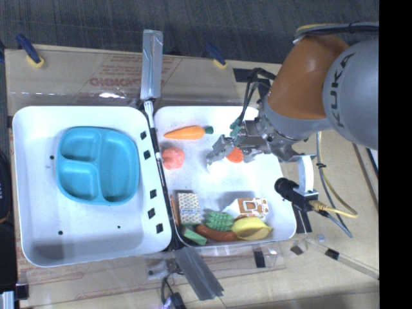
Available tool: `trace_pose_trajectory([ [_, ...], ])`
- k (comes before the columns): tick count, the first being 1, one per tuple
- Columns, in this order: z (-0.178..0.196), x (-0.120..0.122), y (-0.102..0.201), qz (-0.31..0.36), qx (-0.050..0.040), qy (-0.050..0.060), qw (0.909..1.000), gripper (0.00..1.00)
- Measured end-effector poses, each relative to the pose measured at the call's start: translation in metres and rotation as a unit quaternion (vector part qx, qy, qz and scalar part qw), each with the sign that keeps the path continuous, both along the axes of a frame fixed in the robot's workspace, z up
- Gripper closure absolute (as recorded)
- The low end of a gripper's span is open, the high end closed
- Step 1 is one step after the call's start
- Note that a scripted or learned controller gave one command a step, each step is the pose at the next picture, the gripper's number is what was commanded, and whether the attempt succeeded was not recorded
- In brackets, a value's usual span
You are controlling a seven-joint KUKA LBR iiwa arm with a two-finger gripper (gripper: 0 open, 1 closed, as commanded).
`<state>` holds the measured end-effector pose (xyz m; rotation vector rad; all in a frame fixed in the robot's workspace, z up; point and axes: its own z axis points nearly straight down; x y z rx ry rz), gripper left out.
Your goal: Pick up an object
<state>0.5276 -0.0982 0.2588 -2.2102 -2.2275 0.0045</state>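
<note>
Tomato (235,155) beside gripper (222,152).

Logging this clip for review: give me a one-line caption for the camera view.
KUKA arm's gripper over the right bin beside a small orange-red object, toy food around; blue divided tray in the left bin.

A blue divided tray (98,165) lies in the left bin (38,237), which sits on the tabletop (360,288). A grey upright post (151,63) stands at the far end of the wall between the two bins. Two blue clamps (29,49) (215,53) grip the far edge of a cardboard sheet with red print (96,76). Beyond it the floor is dark carpet (96,5). Cables (338,211) trail across the tabletop at the right.
</note>
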Motion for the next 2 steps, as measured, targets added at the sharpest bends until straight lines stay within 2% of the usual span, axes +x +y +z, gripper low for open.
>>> trace_pose_trajectory([
  [1,-0.055,0.041,0.011,0.028,0.0001,0.002,0.9996,0.0],
  [2,-0.08,0.106,0.006,0.057,0.0,0.0,0.9983,0.0],
])
